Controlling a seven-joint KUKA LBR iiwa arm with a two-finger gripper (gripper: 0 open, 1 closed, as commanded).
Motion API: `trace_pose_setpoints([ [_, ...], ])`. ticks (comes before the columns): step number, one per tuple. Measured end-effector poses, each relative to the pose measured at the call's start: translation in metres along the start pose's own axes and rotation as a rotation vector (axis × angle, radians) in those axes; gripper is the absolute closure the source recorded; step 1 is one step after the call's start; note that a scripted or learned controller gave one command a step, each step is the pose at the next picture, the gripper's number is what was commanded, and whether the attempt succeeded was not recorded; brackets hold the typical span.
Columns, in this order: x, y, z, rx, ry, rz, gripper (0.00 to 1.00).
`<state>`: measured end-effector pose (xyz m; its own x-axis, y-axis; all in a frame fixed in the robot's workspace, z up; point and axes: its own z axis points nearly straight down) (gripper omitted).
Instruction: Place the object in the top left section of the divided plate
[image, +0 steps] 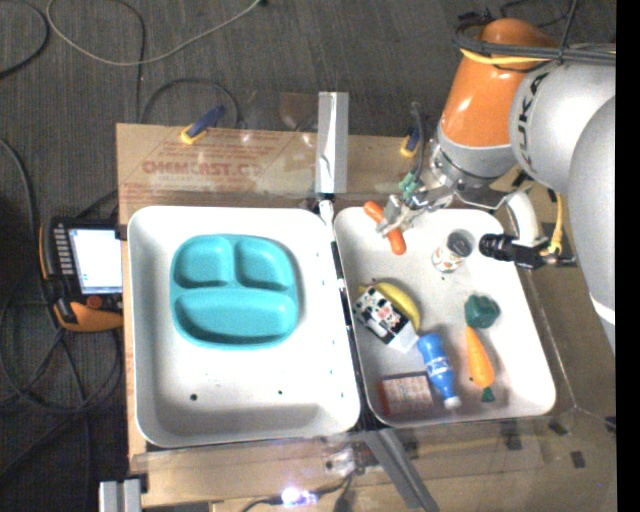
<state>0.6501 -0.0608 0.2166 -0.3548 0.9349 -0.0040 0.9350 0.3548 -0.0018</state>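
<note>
Plate (237, 291) lies in the other bin, well left of the hand (397, 218), whose finger state I cannot tell.

Divided plate (237, 290): turquoise, plain. Left bin (150, 400) and right bin (535, 380): white. Carrot (479, 360): orange with green top. Bottle (438, 368): blue, white cap and label. Banana (398, 300): yellow. Small box (378, 316): white with black and red print. Flat packet (404, 394): brown-red. Small lump (482, 311): dark green. Arm (560, 110): grey, orange band. Bench (200, 165): tan cardboard with red lettering.
</note>
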Motion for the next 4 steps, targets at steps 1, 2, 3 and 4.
trace_pose_setpoints([
  [1,0.08,0.046,0.032,0.0,0.003,-0.131,1.0],
  [2,0.145,0.07,0.033,-0.001,0.002,-0.219,1.0],
  [3,0.198,0.079,0.066,-0.001,0.003,-0.442,1.0],
  [4,0.214,0.07,0.022,-0.003,0.006,-0.422,1.0],
])
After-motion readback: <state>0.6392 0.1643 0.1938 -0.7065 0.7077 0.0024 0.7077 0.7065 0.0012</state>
